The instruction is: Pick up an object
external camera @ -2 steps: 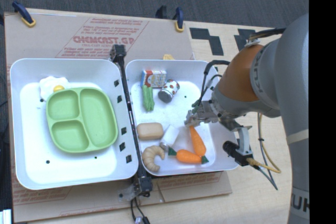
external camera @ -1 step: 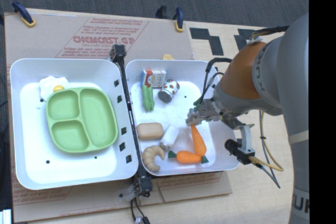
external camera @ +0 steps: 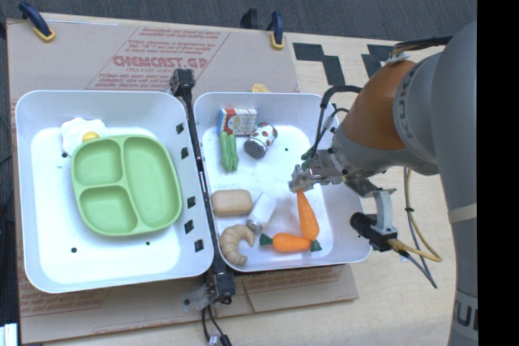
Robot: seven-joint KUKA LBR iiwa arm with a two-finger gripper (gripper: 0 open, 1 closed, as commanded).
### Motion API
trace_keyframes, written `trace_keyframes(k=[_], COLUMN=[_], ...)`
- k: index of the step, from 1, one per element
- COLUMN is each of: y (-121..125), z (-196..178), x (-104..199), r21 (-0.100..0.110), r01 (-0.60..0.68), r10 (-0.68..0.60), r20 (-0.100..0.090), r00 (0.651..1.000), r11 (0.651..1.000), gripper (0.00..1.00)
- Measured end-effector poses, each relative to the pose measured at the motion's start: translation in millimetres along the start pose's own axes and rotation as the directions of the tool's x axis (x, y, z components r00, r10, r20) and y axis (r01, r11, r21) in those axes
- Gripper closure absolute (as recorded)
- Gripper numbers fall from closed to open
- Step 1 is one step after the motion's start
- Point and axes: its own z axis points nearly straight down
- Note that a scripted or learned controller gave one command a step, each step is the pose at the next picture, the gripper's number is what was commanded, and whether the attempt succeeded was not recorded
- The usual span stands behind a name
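My gripper (external camera: 303, 181) hangs over the right side of the right bin (external camera: 285, 103), just at the upper end of an orange carrot (external camera: 307, 216) that lies lengthwise. A second carrot (external camera: 292, 242) lies crosswise below it. Left of the gripper are a tan bread piece (external camera: 231, 201), a small white bottle (external camera: 261, 211) and a croissant (external camera: 235, 243). Farther back sit a small carton (external camera: 239, 121), a tin can (external camera: 260, 140) and a green cucumber (external camera: 229, 151). Nothing shows as held.
The left bin (external camera: 32, 251) holds a green divided plate (external camera: 126, 182) and a fried-egg toy (external camera: 83, 132) at its back left. A black clamp bar (external camera: 193, 166) runs between the bins. The arm's grey and orange wrist (external camera: 389, 117) overhangs the right bin's right wall.
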Motion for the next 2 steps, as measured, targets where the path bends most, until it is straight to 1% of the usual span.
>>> trace_keyframes(k=[1, 2], y=[0.8, 30.1], z=[-10.2, -53.4], x=[0.2, 56.0], r21=[-0.001, -0.004], r01=[0.003, -0.010], r10=[-0.003, 0.010], r20=[0.000, 0.000], r00=[1.000, 1.000], r11=[1.000, 1.000], gripper=[1.00, 1.00])
